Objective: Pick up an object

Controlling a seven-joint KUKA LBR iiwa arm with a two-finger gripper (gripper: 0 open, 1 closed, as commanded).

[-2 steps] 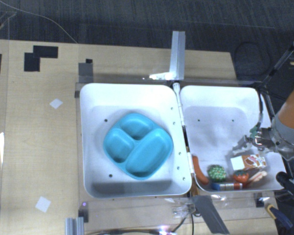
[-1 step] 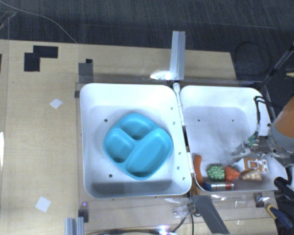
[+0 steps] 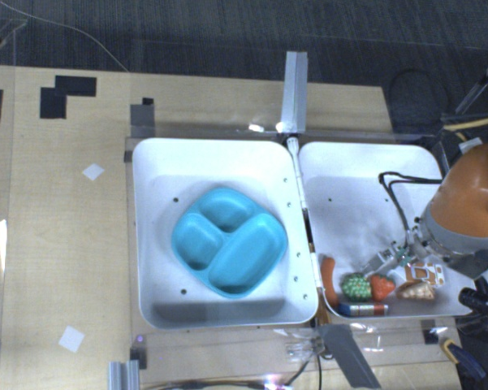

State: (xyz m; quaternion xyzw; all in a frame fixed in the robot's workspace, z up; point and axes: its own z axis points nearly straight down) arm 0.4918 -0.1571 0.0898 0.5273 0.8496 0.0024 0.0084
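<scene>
In the right bin [image 3: 349, 177] several small items lie along the near wall: an orange-red sausage-shaped piece [image 3: 328, 275], a green knobbly ball [image 3: 356, 286], a red-orange piece [image 3: 382, 285], a marker-like stick [image 3: 363, 307] and a tan, white and orange item [image 3: 418, 287]. My gripper [image 3: 394, 258] hangs low over this cluster, just above the red-orange piece, below the orange wrist band [image 3: 471, 193]. Nothing shows between its fingers.
The left bin [image 3: 154, 218] holds a blue three-compartment plate [image 3: 227, 240]. A metal post [image 3: 295, 88] stands at the back between the bins. A black cable [image 3: 394, 193] loops over the right bin. The right bin's far half is bare white floor.
</scene>
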